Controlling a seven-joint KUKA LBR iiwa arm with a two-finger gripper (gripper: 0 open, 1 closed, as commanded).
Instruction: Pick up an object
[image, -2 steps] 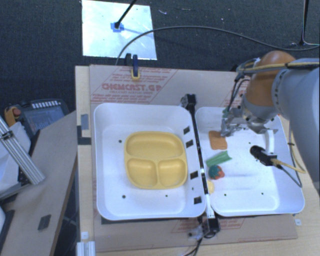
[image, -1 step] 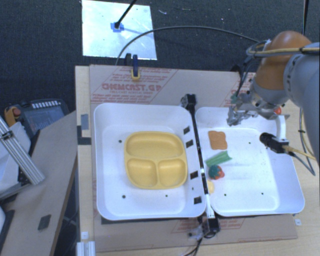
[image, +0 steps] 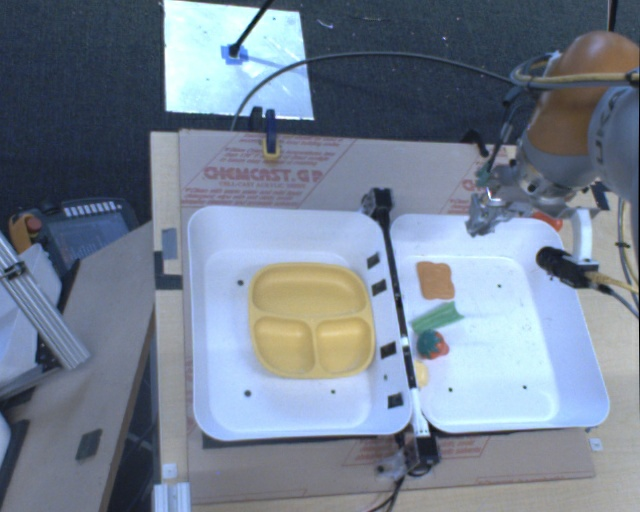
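The flat orange rounded-rectangle piece (image: 435, 280) lies in the right shallow white bin (image: 530, 390), in the bin's upper left part near the divider between the two bins. It looks thin and matte, with soft corners, and its long axis runs roughly from the bin's far side toward its near side, tilted only slightly. Just below it lies a slim green strip-shaped piece (image: 438, 318), slanting from lower left to upper right, its upper end near the orange piece's lower edge; whether they touch is unclear. Below that sits a small round lump in green and red (image: 432, 345), and a small pale yellow bit (image: 421, 375) rests against the bin's left wall.

The left shallow white bin (image: 215, 330) holds a yellow plastic plate with three compartments (image: 310, 320), lying flat in the middle.

The gripper (image: 483, 218) hangs over the far left corner of the right bin, well apart from the orange piece. Nothing is visible between its jaws, and whether they are released or clenched cannot be told. Both bins rest on a printed cardboard sheet (image: 300, 165) on the worktop.
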